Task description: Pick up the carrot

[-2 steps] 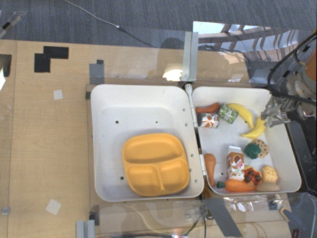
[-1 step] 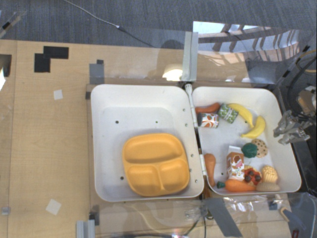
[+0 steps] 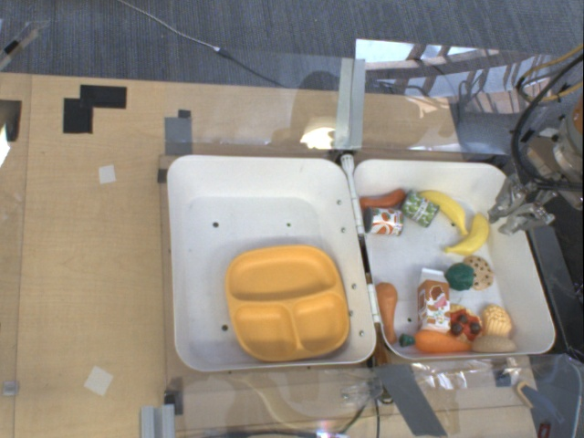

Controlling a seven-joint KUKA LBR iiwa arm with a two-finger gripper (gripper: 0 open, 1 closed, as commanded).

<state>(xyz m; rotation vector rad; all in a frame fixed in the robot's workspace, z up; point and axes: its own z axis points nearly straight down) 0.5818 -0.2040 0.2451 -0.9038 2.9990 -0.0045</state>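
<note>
Carrot (image 3: 388,309), a tapered, smooth orange cone, lies along the left wall of the right bin (image 3: 529,276), near the front; a curved banana (image 3: 459,219), a milk carton (image 3: 433,306) and a round cookie (image 3: 479,273) lie scattered beside it; the left bin (image 3: 196,245) holds a glossy yellow divided plate (image 3: 287,301); the gripper (image 3: 516,213) hangs over the right bin's right rim, holding nothing; the bench (image 3: 82,281) is pale wood, with grey carpet (image 3: 228,16) beyond.

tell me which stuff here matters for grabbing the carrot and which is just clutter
For the job: carrot, claw, right bin.

Just lying about: banana, yellow plate, left bin, cookie, carton, can.
</note>
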